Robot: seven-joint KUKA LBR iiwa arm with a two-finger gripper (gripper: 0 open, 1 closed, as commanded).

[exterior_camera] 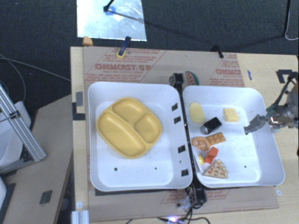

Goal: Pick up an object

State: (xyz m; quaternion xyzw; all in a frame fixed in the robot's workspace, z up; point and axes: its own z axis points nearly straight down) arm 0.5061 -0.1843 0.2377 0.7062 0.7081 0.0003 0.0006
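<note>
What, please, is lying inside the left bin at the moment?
The left bin holds one yellow tray with three hollows, lying flat on the floor. The hollows hold nothing. Small dark marks dot the bare floor near the front. Whatever lies under the tray is covered.

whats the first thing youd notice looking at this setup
The big yellow divided tray stands out first, lying alone in the left white bin. Next comes the cluster of small toy foods along the left side of the right bin: a pale yellow piece, a black block, a pretzel and a waffle wedge. The robot's hand reaches in over that bin's right edge.
</note>
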